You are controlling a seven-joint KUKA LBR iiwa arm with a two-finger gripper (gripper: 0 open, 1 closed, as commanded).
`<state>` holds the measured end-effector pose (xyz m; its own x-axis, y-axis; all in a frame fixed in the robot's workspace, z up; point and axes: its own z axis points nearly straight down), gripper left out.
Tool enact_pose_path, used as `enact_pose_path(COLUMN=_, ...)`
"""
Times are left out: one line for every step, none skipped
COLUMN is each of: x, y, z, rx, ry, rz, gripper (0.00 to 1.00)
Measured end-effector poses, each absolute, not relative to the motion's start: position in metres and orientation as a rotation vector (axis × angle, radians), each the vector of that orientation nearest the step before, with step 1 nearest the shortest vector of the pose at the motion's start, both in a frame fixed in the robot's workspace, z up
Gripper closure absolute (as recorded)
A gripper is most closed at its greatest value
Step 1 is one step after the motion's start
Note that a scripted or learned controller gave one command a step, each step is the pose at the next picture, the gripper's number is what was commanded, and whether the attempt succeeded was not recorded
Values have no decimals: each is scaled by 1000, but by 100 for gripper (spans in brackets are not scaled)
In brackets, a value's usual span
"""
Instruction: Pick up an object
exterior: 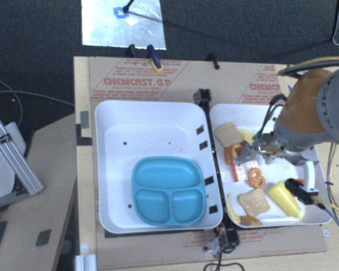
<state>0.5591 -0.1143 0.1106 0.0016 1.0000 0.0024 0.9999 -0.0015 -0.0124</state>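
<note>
My gripper (246, 153) is low over the right bin (254, 113), near its left-middle, with the arm coming in from the right. Just left of it lies a red toy piece (229, 154), and a tan bread slice (228, 134) lies behind that. An orange pretzel ring (256, 178) sits just in front of the gripper. Nearer the front are a toast slice (254, 202) and a yellow corn-like piece (285, 198). Nothing is visibly held.
The left bin (152, 117) holds a blue three-compartment plate (168, 189). A black divider (210, 151) runs between the bins. A small brown pastry (250, 221) and a thin yellow strip (231, 205) lie at the right bin's front-left corner.
</note>
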Motion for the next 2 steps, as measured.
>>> enact_pose_path(x=626, y=-94, z=93, rx=-2203, ry=-2227, rz=8, gripper=0)
enact_pose_path(x=605, y=-94, z=88, rx=-2226, ry=-2228, rz=-6, gripper=0)
